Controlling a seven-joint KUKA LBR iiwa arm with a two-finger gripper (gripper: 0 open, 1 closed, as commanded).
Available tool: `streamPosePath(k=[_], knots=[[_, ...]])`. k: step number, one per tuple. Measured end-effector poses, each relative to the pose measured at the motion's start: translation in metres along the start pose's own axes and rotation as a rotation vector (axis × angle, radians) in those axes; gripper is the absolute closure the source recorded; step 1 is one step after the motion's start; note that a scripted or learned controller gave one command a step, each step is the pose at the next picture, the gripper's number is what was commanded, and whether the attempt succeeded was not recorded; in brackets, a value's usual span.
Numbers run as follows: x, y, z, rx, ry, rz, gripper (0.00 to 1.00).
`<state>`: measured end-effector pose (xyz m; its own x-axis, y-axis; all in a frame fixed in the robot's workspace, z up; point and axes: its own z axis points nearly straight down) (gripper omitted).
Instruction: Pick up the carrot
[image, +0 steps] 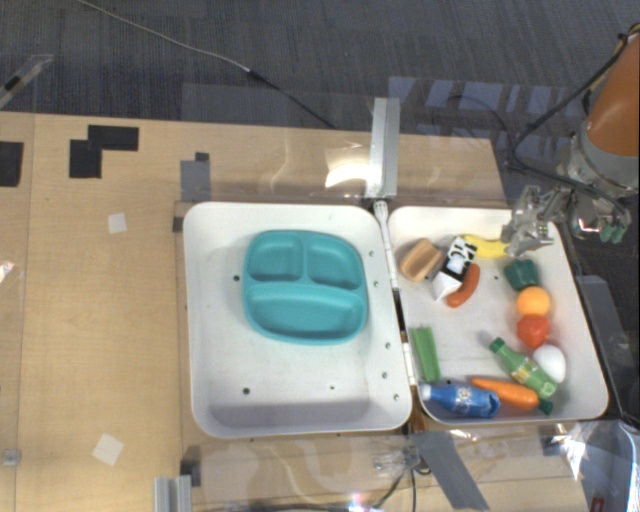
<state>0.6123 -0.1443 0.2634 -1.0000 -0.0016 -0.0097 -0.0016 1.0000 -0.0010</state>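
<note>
I see the carrot (506, 391) lying flat near the front edge of the right bin (480, 330), long and orange, its thick end with the dark green top pointing right and its narrow tip pointing left, touching the blue bottle (460, 401).

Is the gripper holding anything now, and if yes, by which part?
Nothing is held. The gripper is above the right bin's far edge; the carrot lies at the near side.

You won't find any words or numbers here that you can read. The blue bottle (462, 401) in the right bin (585, 330) has a label with pale marks, but they are too blurry to make out. The little black-and-white carton (455, 262) shows spots, not letters you can tell.
</note>
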Motion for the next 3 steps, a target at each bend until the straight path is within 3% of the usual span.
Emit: streamPosePath(k=[1,2,3], knots=[[0.026,-0.054,0.107,-0.003,0.01,-0.134,0.0],[0.048,-0.062,0.072,0.001,0.0,-0.434,0.0],[0.012,-0.061,0.173,0.004,-0.006,-0.555,0.0]])
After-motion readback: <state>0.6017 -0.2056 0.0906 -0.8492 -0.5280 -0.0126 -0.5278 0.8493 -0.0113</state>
